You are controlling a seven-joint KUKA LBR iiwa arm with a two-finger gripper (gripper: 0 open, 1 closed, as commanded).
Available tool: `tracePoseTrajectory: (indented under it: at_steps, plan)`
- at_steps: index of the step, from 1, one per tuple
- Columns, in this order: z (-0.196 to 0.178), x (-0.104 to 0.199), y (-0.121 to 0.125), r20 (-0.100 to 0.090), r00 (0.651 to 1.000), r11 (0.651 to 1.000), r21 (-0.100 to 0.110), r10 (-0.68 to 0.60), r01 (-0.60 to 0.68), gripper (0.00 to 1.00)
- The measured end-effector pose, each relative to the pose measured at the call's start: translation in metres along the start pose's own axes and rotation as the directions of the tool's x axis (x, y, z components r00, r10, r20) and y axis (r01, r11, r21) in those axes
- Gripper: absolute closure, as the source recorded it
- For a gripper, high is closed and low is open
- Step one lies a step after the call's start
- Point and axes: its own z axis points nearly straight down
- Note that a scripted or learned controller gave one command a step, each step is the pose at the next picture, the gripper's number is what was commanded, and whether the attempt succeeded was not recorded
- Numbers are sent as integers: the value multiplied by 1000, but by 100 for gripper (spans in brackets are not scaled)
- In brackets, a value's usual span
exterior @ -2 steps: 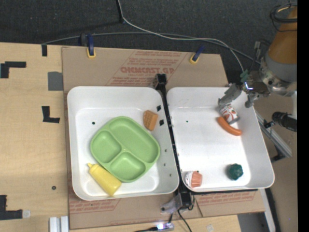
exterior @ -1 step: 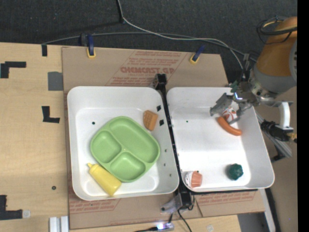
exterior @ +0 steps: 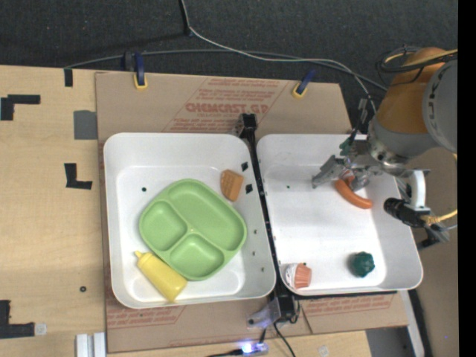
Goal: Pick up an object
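In the right bin (exterior: 320, 229), an orange sausage-shaped object (exterior: 355, 195) lies near the far right side. My gripper (exterior: 344, 175) hangs right over its upper end, open, with one grey finger (exterior: 325, 174) splayed out to the left. The object rests on the bin floor, just below the fingertips. A dark green lump (exterior: 362, 263) sits near the right bin's front right corner. A small orange and white cup (exterior: 300, 275) lies on its side at the front left corner.
The left bin (exterior: 123, 199) holds a green divided plate (exterior: 193, 229), a yellow bottle (exterior: 160, 274) at its front left and a brown wedge (exterior: 231, 184) by the divider. A black cable (exterior: 405, 213) hangs off the arm above the right bin's right wall.
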Motion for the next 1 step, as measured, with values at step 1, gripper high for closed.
tracePoseTrajectory:
  at_steps: [1]
  plan:
    - [61, 9, -4, -1, 1000, 1000, 1, -1, 1, 0]
